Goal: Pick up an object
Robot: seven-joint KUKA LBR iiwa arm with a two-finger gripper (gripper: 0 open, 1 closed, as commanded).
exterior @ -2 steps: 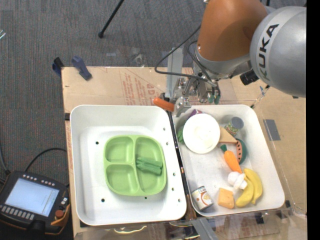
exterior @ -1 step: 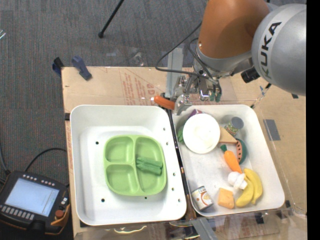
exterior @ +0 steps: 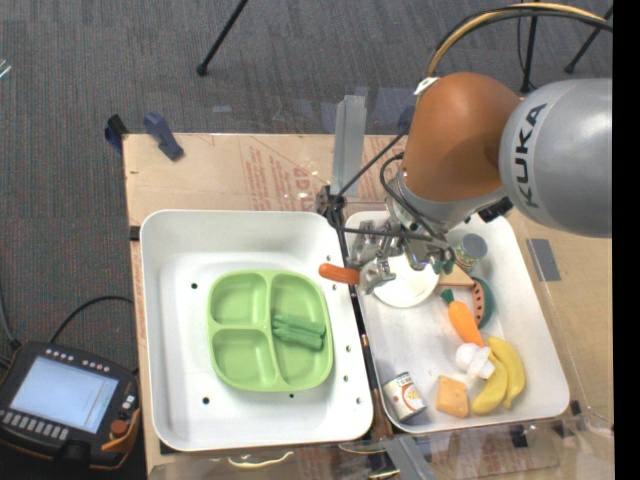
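Gripper point(exterior: 385, 260) hardware hung below the grey arm's orange band, over the upper left corner of the right white bin point(exterior: 540, 353), close to the divider between the two bins. Its metal parts were a tangle against a small white plate point(exterior: 405, 290), and whether the gripper was wide, narrow or holding anything could not be told.

The nearest candidate was a small orange, sausage-shaped object point(exterior: 337, 273). It lay just left of the gripper, across the rim where the bins meet, with its long axis running roughly left to right in the frame. It looked smooth and rounded, with a slightly darker end toward the left bin point(exterior: 170, 318). By judgement, a grasp would need a short shift to the left and a closure across its narrow width.

Other choices sat lower right of the gripper in the right bin: an orange plastic carrot point(exterior: 462, 322), a yellow plastic banana point(exterior: 500, 376), a small printed can point(exterior: 406, 396) and a tan wedge-shaped block point(exterior: 452, 397). In the left bin, a green sectioned plastic tray point(exterior: 240, 343) held a dark green ridged piece point(exterior: 298, 330), well apart from the gripper.
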